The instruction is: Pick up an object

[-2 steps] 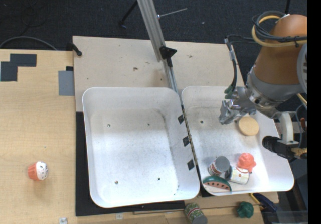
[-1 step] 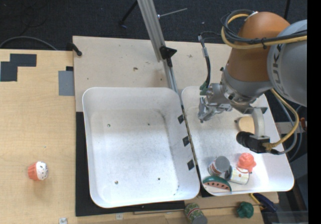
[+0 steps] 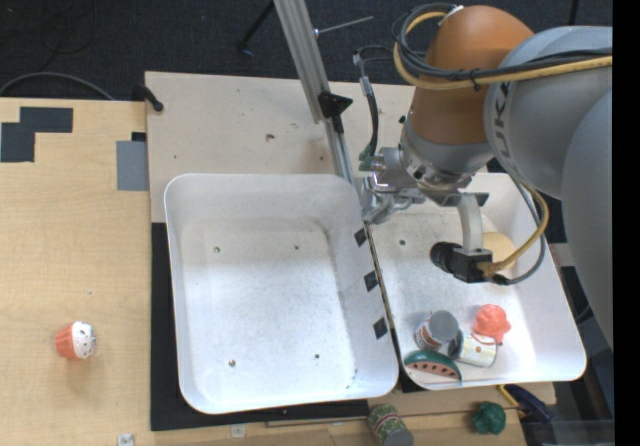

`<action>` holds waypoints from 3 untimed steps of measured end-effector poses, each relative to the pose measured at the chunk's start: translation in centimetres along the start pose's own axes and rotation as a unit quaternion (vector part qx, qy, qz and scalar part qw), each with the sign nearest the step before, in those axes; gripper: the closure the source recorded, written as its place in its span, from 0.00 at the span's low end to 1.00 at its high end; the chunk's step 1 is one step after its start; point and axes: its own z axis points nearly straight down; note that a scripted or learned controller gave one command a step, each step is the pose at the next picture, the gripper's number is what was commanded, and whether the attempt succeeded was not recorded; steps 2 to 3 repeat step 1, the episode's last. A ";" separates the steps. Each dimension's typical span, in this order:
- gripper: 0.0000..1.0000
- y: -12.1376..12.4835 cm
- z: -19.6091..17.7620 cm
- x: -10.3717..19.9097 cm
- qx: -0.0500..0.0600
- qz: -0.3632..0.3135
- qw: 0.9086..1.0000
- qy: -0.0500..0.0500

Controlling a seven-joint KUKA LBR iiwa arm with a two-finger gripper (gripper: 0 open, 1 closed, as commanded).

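Hanging over the right bin, my gripper sits at that bin's back left corner, close against the wall it shares with the left bin. My own wrist and orange band cover it from above, so I cannot tell whether my jaws are open or closed. The things I might pick lie in the right bin, well apart from my gripper. A pale yellow rounded thing rests near the bin's right edge, about halfway along it and partly hidden by my cable. Toward the front edge there is a small cluster. A grey-and-white cup-like toy with a red patch stands there. Just to its right is a red-orange toy, and a small white piece lies just in front of that one. At the front left corner a watermelon slice toy lies flat, touching or nearly touching the rim. Outside the bins, on the bench, a green lump lies just past the right bin's front edge. A dark can-like thing sits near the front where the two bins meet, cut off by the view's bottom edge. An orange-and-white cupcake-like toy sits alone far out by the bench's left edge. A slanted aluminium rail rises from behind the bins' shared wall.
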 end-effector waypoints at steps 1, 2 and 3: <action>1.00 2.4 -0.4 4.7 -0.001 0.000 1.000 0.000; 1.00 2.4 -0.4 4.7 -0.001 0.000 1.000 0.000; 1.00 2.4 -0.4 4.7 -0.001 0.000 1.000 0.000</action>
